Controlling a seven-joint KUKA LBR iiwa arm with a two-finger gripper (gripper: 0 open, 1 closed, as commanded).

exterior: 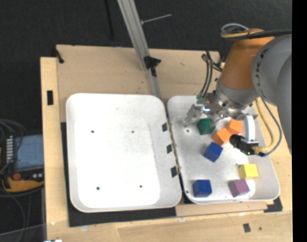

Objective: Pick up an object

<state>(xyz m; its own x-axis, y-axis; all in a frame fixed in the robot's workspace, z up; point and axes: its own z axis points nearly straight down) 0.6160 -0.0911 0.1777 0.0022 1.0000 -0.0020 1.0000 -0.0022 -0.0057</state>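
Observation:
In the right bin (189, 107) lie several small blocks. A green block (205, 127) sits in the upper middle, with two orange blocks (223, 136) (236, 126) just right of it. A blue block (212, 152) lies below them and a second blue block (202, 187) sits near the front wall. A yellow block (249, 171) and a purple block (239, 187) rest at the front right. My gripper (200, 116) hangs low over the bin's back part, just above and left of the green block. I cannot tell whether it touches that block.
The left bin (83, 105) stands beside the right one, with a row of black clips (169, 147) along the shared edge. A slanted metal pole (136, 29) rises behind the bins. Cables (262, 135) trail from the wrist over the right bin's right side.

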